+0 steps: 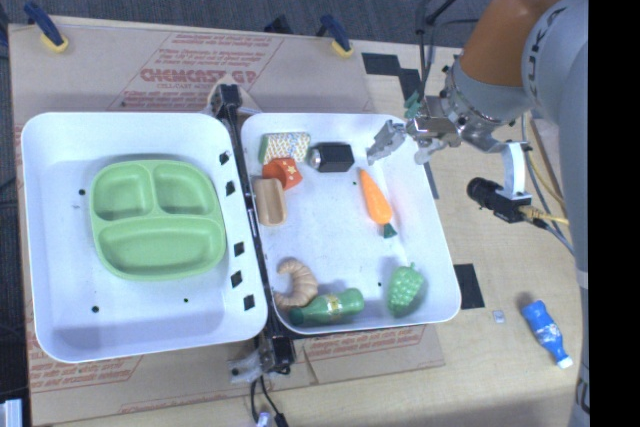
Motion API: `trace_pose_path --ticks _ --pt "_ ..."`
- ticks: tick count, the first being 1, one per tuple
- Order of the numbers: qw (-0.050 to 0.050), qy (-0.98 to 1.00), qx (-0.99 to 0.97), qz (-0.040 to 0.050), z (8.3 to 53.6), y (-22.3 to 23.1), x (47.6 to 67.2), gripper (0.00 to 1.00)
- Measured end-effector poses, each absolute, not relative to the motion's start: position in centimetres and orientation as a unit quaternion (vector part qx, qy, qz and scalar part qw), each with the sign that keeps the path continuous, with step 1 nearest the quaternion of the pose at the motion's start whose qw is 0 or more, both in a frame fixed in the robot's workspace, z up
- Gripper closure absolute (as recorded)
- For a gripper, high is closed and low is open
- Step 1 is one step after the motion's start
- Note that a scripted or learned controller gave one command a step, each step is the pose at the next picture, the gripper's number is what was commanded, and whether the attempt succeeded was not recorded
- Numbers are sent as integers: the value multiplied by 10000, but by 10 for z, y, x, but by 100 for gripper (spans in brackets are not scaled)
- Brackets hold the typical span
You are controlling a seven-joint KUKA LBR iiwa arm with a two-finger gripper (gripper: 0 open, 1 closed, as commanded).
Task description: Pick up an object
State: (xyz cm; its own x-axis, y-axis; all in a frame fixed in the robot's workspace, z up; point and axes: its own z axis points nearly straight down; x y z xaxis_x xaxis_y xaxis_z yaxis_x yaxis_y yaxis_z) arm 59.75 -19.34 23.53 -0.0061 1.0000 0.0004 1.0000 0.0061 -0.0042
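Carrot [376,199] lies in the right bin [440,255], right of centre, long axis running far-to-near with green tip toward the near side. It sits just near and slightly left of the gripper [412,136]. Gripper hovers at the bin's far right rim, fingers spread, gripping nothing. Arm reaches in from the right, wrist angled left.

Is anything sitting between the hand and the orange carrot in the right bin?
Nothing visible does. The hand hovers at the right bin's upper right, and bare white floor separates it from the orange plastic carrot just below.
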Motion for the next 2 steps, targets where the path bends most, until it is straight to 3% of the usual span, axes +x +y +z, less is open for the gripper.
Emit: trace_pose_path --ticks 1,2 --pt "-1 -6972 -7169 8 93 -211 596 0" --pt "9 -6989 -7152 17 103 -210 597 100"
